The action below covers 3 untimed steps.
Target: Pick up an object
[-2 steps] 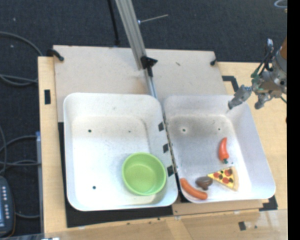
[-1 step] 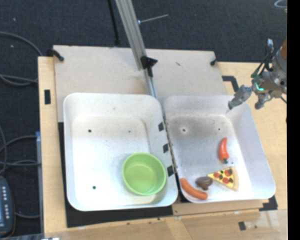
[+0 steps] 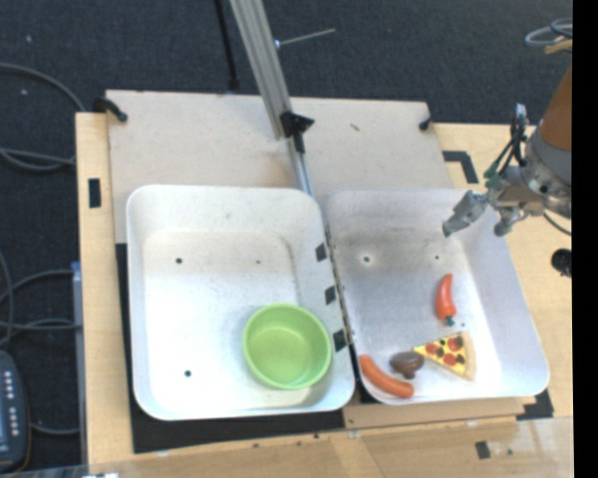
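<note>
Gripper [image 3: 483,214] above right bin's [image 3: 399,267] toys

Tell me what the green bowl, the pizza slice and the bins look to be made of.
Green bowl: likely plastic, a uniform lime colour with a smooth, matte look. Pizza slice: probably a moulded plastic toy, with flat, bright colours. Bins: white, apparently thin plastic with rounded corners, their floors scuffed grey.

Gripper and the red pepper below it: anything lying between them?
No. In the camera view, only bare white floor of the right bin separates the gripper from the red pepper.
</note>
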Available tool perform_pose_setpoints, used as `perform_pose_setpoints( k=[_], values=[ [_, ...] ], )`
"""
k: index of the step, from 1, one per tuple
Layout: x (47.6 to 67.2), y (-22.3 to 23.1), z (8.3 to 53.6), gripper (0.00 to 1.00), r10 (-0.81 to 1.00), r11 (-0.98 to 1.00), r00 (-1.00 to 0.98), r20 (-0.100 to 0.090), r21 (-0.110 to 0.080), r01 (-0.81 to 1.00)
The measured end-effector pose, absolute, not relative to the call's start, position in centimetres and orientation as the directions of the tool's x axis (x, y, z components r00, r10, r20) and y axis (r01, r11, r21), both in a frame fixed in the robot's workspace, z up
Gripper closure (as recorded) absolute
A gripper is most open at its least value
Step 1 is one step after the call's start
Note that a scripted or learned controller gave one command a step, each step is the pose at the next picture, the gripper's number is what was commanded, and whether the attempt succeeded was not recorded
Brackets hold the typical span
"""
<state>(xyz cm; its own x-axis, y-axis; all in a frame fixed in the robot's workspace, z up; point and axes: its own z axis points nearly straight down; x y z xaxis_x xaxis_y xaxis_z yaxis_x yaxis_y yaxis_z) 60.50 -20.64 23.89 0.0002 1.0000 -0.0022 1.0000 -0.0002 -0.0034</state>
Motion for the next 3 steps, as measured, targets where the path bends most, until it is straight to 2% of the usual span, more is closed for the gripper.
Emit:
perform_pose_setpoints(
  k=[2, 3],
  values=[
    [59.0, -21.4, 12.6, 0.00, 1.000, -0.002, 0.002, -0.002, -0.005, 1.000],
    [59.2, -21.5, 14.0, 1.00, 1.000, -0.003, 0.003, -0.002, 0.003, 1.000]
  ],
)
